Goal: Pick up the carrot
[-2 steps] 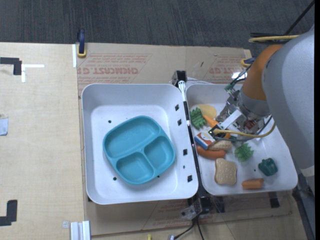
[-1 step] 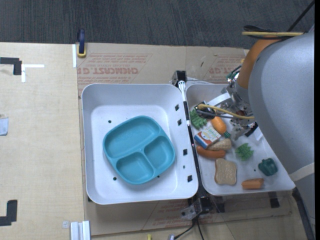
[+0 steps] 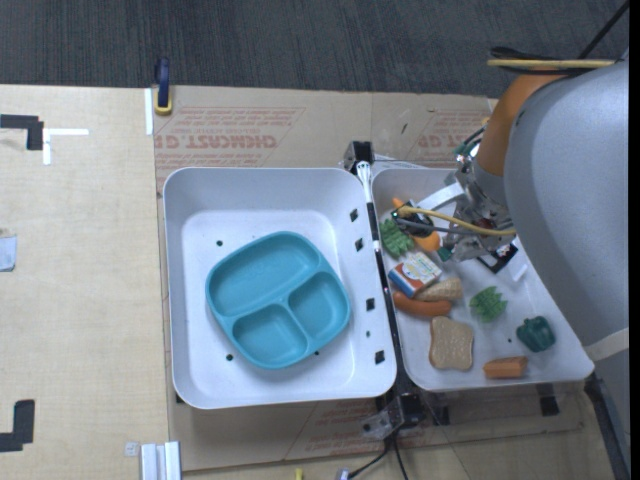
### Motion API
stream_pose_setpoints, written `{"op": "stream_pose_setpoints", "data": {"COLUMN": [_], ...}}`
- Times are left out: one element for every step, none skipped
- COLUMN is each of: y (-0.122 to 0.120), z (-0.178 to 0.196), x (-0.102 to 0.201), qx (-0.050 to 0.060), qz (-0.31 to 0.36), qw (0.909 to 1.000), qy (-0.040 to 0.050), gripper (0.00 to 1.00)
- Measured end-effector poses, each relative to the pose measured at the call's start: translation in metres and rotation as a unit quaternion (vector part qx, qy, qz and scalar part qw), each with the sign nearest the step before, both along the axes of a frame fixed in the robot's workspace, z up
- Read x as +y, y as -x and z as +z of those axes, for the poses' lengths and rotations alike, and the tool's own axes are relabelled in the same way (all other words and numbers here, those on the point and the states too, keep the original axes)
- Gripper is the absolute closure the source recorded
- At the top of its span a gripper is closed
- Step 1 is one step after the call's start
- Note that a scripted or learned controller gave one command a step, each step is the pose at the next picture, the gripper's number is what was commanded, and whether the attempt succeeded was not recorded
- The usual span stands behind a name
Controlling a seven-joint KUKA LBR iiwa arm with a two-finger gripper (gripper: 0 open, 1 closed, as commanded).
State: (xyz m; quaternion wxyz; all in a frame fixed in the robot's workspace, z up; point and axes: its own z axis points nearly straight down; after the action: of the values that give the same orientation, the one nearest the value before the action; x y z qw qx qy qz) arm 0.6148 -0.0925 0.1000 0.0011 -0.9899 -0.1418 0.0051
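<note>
Camera view is looking down on the counter (image 3: 80, 298), where two white bins are sitting side by side. Coming in from the right, the grey arm (image 3: 575, 188) is covering much of the right bin's (image 3: 560, 363) far side, its orange band (image 3: 505, 118) showing above the wrist. In the left bin (image 3: 185, 298) a blue divided plate (image 3: 277, 299) is lying near the middle. The jaws (image 3: 470, 230) are hanging low over the right bin's upper part, among the crowded items there; whether they are wide or narrow, I cannot tell. A slice of bread (image 3: 452, 344) is lying flat towards the bin's near side, with a hot dog (image 3: 422, 305) just above it and a small carton (image 3: 416, 271) touching that. The carrot (image 3: 505, 368) is lying at the near edge, right of the bread, well apart from the jaws. A green pepper (image 3: 536, 334) and a piece of broccoli (image 3: 488, 303) are resting nearby.
</note>
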Motion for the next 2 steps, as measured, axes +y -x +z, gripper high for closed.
{"op": "stream_pose_setpoints", "data": {"y": [0.001,-0.006], "z": [0.008,0.091], "x": [0.000,0.051], "qx": [0.003,-0.004], "qz": [0.005,-0.041], "qw": [1.0000,0.9991], "qy": [0.0000,0.0005], "gripper": [1.00,1.00]}}
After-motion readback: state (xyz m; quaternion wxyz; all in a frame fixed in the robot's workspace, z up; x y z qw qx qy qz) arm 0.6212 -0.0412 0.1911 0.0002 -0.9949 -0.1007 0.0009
